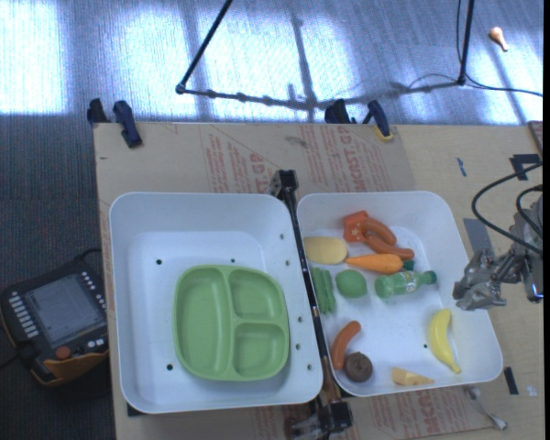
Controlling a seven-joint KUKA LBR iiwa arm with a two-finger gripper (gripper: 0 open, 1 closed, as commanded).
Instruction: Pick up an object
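Cardboard-topped bench (pixel 238 159) carries two white bins. Gripper (pixel 481 290) sits just outside right bin (pixel 477 337) rim, apparently holding nothing; finger spacing cannot be told. Banana (pixel 443 339) lies near it inside.

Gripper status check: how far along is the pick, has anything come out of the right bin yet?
Done: nothing that I can see. The two-finger gripper sits at the right edge of the right white bin, with nothing visible between its fingers. In hand: no object. Left: the whole pick. The yellow toy banana, green plastic bottle and orange toy carrot lie in that bin; the green divided plate sits in the left bin.
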